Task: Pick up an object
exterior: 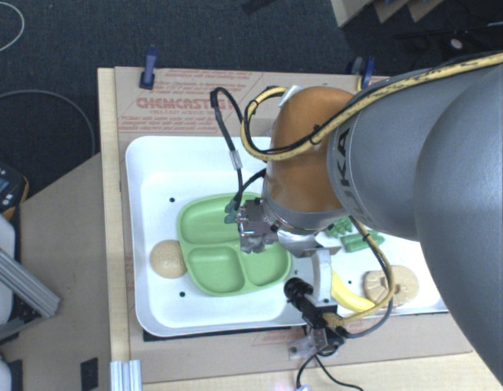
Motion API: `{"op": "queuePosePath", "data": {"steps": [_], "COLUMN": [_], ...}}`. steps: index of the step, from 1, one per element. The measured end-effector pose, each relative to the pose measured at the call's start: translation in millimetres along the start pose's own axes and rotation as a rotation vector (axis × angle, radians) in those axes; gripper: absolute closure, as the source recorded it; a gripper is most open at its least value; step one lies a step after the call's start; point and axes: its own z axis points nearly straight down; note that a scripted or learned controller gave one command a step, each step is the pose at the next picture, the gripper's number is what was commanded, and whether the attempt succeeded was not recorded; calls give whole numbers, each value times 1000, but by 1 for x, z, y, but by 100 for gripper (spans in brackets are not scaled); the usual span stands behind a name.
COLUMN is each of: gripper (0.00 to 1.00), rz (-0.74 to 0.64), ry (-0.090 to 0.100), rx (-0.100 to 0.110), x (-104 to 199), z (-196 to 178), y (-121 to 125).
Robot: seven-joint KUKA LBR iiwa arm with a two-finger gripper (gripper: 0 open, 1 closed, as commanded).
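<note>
A light green divided plate (209, 255) lies in the middle of the left white bin (143, 210). A tan round disc (166, 260) rests just left of the plate on the bin floor. My gripper (251, 228) hangs low over the plate's right side, under the orange band and grey wrist, which hide its tip. In the right bin a yellow banana (350, 296), a second tan disc (391, 283) and a small green piece (350, 235) lie partly hidden by the arm.
The arm's large grey body covers most of the right bin. Cables loop around the wrist (235, 137). A black fitting (304, 298) sits at the bins' front edge. Blue clamps (147, 65) hold the cardboard sheet at the back.
</note>
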Motion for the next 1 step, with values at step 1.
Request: {"op": "queuePosePath", "data": {"steps": [1], "gripper": [100], "rz": [1], "ry": [6], "rx": [-29], "x": [28], "z": [-148], "y": [29]}}
